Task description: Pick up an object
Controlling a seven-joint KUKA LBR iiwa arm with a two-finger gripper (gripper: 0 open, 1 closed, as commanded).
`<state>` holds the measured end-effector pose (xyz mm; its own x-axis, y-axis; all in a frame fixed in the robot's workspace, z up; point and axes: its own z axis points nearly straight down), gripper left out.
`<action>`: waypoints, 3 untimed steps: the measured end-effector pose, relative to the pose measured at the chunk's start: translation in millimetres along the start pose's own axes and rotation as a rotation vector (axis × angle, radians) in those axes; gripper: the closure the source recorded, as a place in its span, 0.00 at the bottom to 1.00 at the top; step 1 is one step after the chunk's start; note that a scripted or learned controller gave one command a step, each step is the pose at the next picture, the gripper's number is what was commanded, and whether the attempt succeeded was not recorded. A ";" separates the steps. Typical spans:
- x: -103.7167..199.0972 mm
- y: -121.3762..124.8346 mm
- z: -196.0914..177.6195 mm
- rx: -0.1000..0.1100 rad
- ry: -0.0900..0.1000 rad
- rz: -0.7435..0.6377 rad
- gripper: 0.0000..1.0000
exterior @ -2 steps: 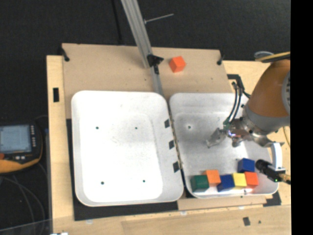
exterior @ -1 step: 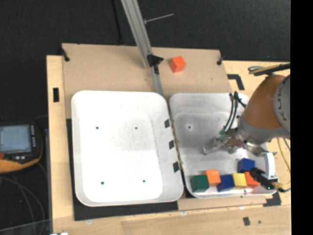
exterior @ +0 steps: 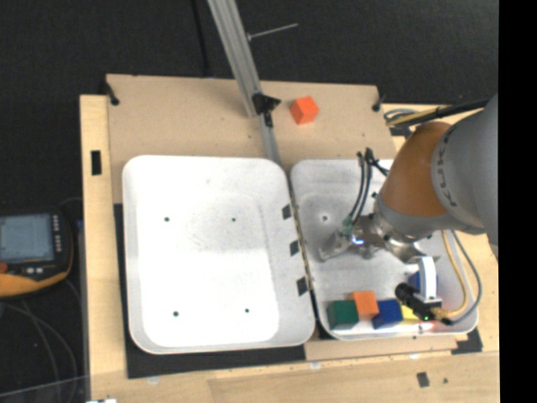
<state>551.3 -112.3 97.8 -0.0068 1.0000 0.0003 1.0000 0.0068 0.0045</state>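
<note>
Small blocks, green (exterior: 341, 312), orange (exterior: 366, 302) and blue (exterior: 388, 312), huddle along the near wall of my right-hand shallow white bin (exterior: 323, 183), and my claw (exterior: 337, 243) hangs over the bare floor above them, grip state impossible to tell, probably lining up.

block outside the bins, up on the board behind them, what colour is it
Orange. The block sits on the bare board, seen clearly in the camera view.
</note>
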 end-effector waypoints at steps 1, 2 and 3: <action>-85.4 18.9 -0.3 0.000 -0.006 0.011 0.00; -49.2 26.4 0.1 0.001 -0.001 0.003 0.00; -6.8 40.6 0.7 0.002 0.000 0.001 0.00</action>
<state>592.0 -118.8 97.3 -0.0057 1.0000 0.0000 1.0000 0.0057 0.0030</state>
